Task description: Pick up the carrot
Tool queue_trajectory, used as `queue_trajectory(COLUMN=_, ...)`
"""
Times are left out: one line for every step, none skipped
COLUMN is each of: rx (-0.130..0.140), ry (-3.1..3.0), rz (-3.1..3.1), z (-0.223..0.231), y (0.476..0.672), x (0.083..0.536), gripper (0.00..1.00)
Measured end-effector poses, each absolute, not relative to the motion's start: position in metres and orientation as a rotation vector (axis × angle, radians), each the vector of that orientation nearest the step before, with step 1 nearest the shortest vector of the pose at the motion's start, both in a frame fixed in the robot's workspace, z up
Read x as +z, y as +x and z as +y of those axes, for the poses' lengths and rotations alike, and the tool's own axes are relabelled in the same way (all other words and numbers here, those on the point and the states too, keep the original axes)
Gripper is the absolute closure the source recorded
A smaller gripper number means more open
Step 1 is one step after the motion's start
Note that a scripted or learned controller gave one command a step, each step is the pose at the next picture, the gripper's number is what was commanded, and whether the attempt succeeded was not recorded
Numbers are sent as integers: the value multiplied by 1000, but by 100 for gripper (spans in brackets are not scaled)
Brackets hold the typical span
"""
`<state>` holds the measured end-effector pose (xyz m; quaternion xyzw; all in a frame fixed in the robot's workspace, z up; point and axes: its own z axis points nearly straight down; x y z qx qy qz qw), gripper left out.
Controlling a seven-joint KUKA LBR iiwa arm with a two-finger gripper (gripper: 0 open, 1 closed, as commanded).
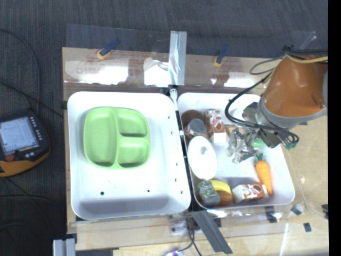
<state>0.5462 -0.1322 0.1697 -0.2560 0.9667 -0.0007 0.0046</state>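
An orange carrot (264,175) with a green top lies near the right wall of the right bin (282,167), pointing toward the front. My gripper (242,145) hangs over the middle of that bin, just left of and above the carrot's green end. Its metal fingers (236,143) point down with nothing visibly between them. The arm's orange band (296,87) rises above it at the right.
The right bin also holds a white bowl (202,156), a brown can (195,124), a small carton (214,125), a yellow item (218,188) and a packet (249,192) along the front. The left bin (106,193) bears a green divided plate (115,136).
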Motion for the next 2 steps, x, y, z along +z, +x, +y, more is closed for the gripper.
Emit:
queue_trajectory(rx=2, ry=-930, rz=3001, z=-212, y=571, x=129, gripper=100)
queue_trajectory(rx=-17, ry=-1088, rz=2930, z=-180, y=506, x=93, gripper=100)
